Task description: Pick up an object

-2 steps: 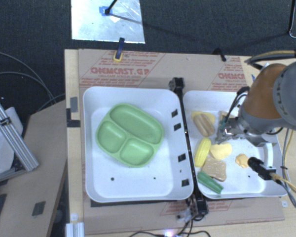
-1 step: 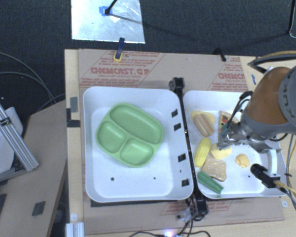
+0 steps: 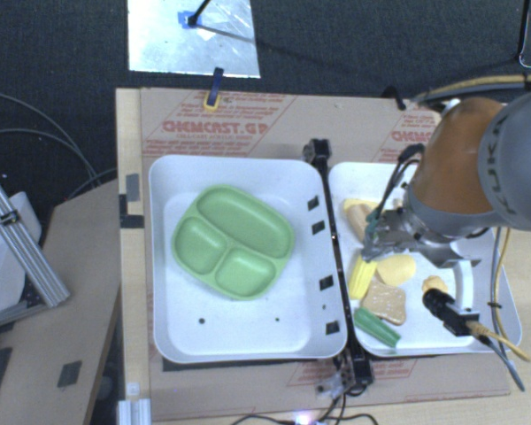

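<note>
Gripper (image 3: 378, 237) hangs over the corn (image 3: 362, 275) near the right bin's (image 3: 504, 321) left edge; finger state unclear; descend centred.

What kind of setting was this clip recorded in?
Probably a robotics lab bench for grasping trials: two white bins on cardboard, a green divided plate, toy food like the corn, loose cables.

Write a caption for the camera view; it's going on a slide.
KUKA arm lowers its tool over toy food in the right bin; a green divided plate sits in the left bin.
</note>
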{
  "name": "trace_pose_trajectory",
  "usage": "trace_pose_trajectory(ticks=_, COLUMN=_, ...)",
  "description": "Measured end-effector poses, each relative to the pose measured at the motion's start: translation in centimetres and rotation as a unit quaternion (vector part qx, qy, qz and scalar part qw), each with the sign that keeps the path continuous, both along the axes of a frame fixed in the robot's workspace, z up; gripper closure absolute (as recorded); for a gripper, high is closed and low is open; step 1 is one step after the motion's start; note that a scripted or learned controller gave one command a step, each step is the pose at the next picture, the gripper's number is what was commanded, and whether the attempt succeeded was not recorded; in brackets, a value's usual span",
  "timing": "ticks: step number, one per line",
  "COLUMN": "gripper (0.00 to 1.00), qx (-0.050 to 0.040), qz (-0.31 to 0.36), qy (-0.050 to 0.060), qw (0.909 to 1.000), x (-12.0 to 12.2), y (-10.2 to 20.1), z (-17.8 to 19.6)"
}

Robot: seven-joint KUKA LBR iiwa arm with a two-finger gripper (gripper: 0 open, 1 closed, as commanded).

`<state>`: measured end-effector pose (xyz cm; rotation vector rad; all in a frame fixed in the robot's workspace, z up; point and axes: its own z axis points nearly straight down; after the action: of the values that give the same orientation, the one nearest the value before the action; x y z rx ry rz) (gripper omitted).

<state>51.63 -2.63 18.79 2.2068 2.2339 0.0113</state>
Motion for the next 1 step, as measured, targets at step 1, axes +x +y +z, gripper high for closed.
trace_pose_trajectory(ticks=1, gripper=1.0, qx=-0.0012, qz=-0.002, qy=0.003, qw=1.0, x=-0.73, y=3.63, z=-0.38)
